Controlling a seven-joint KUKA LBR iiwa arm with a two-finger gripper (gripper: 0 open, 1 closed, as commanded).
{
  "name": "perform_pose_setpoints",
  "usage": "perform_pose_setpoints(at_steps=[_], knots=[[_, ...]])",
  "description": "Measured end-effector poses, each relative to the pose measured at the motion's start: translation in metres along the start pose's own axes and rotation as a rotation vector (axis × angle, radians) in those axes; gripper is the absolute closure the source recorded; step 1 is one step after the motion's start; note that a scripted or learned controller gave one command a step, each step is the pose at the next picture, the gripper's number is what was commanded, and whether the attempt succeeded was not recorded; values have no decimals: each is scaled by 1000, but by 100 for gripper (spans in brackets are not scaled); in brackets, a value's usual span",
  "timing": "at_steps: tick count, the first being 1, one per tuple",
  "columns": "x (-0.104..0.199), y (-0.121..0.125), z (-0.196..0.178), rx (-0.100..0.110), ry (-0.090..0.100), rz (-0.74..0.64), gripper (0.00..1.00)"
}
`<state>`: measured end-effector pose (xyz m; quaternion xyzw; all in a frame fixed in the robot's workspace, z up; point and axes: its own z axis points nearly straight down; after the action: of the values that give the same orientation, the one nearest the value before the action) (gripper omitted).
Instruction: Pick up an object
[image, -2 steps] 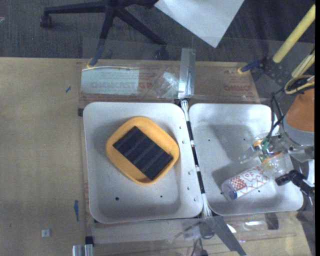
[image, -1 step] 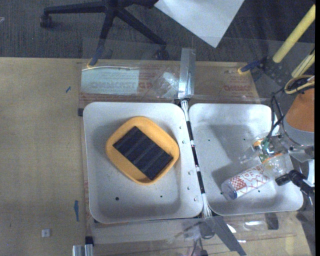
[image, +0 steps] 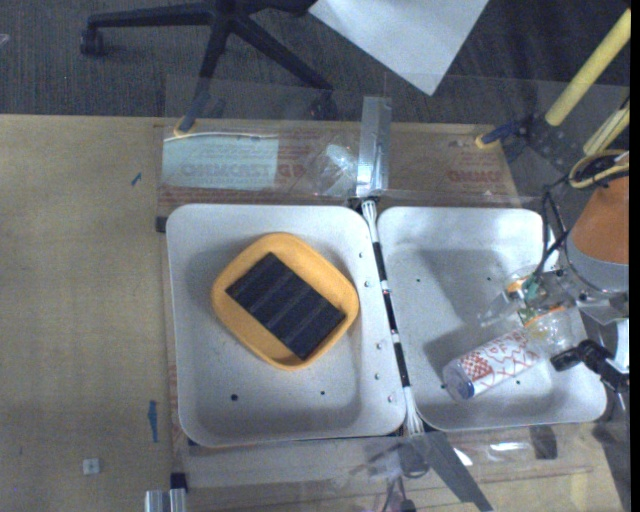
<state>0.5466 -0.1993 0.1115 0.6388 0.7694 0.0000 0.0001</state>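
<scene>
Patterned cylindrical tube (image: 492, 363) in right bin (image: 440, 250), hand (image: 545, 300) grip unclear, rounded orange slatted pad (image: 284, 300)

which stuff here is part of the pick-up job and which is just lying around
Job:
- yellow pad with dark ribbed panel, left bin
- patterned white tube, right bin
- tool, above the tube

Lying about:
- office chair base
- white sheet
- yellow pole

Arm (image: 605, 235) (right side) cut off.

No legible text; faint, unreadable lettering on the clear sheet (image: 222, 160) behind the bins.
</scene>
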Motion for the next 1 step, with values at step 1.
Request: perform_pose_setpoints(at_steps=[1], knots=[[-10, -1, -19, -3, -3, -95, 0]])
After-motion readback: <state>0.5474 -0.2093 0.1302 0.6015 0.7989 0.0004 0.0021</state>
